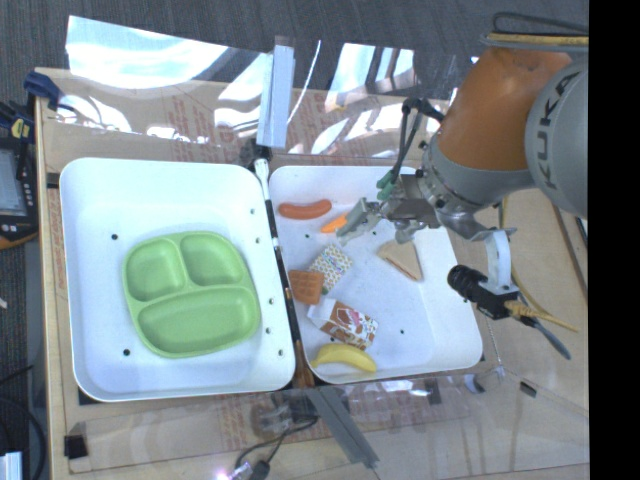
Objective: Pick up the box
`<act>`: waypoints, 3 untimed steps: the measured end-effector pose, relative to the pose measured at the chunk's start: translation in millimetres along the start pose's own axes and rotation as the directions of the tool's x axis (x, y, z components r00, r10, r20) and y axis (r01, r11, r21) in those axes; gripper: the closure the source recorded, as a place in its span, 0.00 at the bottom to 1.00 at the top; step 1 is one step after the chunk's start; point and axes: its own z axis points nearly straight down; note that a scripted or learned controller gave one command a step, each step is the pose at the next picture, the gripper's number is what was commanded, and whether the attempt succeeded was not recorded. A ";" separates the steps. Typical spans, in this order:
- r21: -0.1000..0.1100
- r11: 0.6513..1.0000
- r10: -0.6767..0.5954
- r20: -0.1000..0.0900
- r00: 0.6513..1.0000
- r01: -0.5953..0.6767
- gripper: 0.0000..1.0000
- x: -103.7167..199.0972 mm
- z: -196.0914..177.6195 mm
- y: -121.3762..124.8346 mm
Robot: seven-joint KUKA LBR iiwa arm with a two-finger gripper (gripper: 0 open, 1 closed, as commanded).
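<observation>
Camera view from above puts the end effector [372, 218] low over the back part of the right bin [450, 343], its metal fingers pointing left toward an orange carrot piece [334, 224] just beside the tips. Whether the fingers are spread or closed cannot be told, and nothing shows between them. Behind it the grey arm [520, 108] with its orange band reaches in from the right.

Around the end effector in the right bin lie a sausage [304, 209] near the back left corner, a tan bread wedge [402, 260] just right of centre, and a small patterned packet [331, 263] left of centre. A brown block [306, 286] sits against the left wall, touching or nearly touching the packet. The box [344, 323], red and white, lies flat toward the front of the right bin, well apart from the end effector, with a banana [345, 358] just in front of it by the front wall.

The left bin [90, 198] holds a green divided plate [190, 293]. Both bins rest side by side on the bench [540, 408]
</observation>
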 end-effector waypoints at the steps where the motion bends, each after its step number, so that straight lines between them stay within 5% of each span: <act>1: 0.002 0.999 0.047 0.001 0.999 -0.047 0.00 -16.0 124.2 17.1; 2: -0.015 0.996 -0.092 0.002 0.996 0.092 0.00 -19.0 184.6 46.6; 3: -0.013 0.995 -0.095 0.005 0.995 0.095 1.00 -20.7 174.4 46.3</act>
